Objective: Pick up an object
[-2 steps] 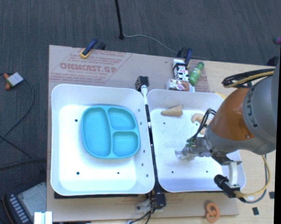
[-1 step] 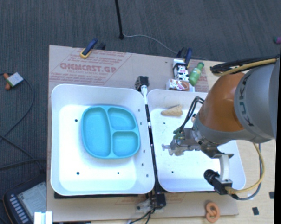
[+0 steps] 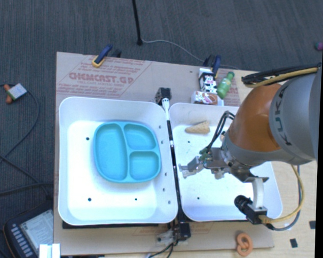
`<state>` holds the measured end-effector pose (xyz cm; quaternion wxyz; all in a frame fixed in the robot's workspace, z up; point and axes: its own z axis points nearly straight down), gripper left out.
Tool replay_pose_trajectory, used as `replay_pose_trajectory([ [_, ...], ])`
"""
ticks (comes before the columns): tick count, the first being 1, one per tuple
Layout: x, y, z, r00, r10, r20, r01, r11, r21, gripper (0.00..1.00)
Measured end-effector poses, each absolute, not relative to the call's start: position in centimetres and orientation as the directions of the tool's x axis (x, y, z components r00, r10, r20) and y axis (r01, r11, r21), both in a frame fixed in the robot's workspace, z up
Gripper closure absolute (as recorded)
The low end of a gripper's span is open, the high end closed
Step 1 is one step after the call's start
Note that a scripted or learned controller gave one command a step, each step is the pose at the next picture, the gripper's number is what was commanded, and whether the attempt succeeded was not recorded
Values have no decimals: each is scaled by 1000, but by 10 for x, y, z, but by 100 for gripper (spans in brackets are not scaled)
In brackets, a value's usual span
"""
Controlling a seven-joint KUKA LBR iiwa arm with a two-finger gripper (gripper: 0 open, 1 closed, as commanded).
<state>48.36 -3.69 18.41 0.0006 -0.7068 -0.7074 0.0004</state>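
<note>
Jaws (image 3: 189, 168) hang low over the right bin's (image 3: 227, 209) floor, parted and gripping nothing; the tan cone (image 3: 198, 128) lies at twelve o'clock, apart. Blue tray (image 3: 127, 151) fills the left bin.

Dark grey carpet floor (image 3: 59, 20), black cable (image 3: 135, 17) across it, cardboard-topped surface (image 3: 115, 78) in even light.
</note>
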Motion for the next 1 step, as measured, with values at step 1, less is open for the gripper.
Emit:
replay_pose_trajectory([
  [1,536,-90,184,1,1000,-2,1000,-1,-1,0],
])
